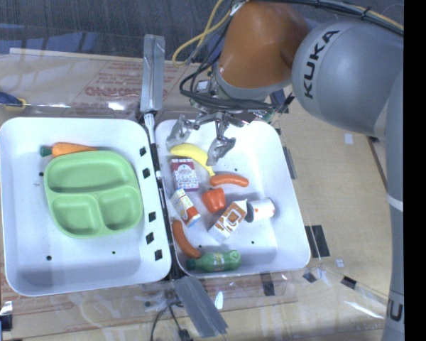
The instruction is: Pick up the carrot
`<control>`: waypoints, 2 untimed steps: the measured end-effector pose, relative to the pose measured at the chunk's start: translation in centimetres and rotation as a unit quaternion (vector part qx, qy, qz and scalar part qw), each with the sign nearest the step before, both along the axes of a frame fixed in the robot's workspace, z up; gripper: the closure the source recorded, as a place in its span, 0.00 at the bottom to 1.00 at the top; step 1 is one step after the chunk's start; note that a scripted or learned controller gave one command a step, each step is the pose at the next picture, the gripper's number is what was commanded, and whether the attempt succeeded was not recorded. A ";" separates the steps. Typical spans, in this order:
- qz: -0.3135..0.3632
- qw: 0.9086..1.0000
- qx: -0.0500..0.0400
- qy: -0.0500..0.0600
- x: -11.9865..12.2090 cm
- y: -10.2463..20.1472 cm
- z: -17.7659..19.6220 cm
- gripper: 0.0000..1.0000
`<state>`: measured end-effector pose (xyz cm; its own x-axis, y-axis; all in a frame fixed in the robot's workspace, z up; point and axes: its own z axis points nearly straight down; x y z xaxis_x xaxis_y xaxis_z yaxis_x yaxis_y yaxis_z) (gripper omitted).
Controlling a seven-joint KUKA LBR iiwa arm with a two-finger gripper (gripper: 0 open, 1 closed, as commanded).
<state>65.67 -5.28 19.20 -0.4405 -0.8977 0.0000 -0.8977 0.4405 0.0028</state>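
The carrot (74, 148), orange with a green stub at its left end, lies in the left bin (21, 261) along the far edge of a green divided plate (92, 194). My gripper (202, 138) hangs over the far part of the right bin (287, 240), well to the right of the carrot. It is open, with its two metal fingers (221, 148) spread just above a yellow banana (192, 154). Nothing is between them.
The right bin holds a red-and-white packet (184, 174), an orange sausage (229, 180), a red pepper (214, 200), a small bottle (185, 207), an orange carton (229, 219), a white cup (261, 209), another sausage (184, 239) and a green item (216, 261).
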 end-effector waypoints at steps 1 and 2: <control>0.188 0.982 0.001 0.001 -0.9 1.1 0.0 0.00; 0.365 0.931 0.001 -0.002 0.0 -2.1 0.1 0.00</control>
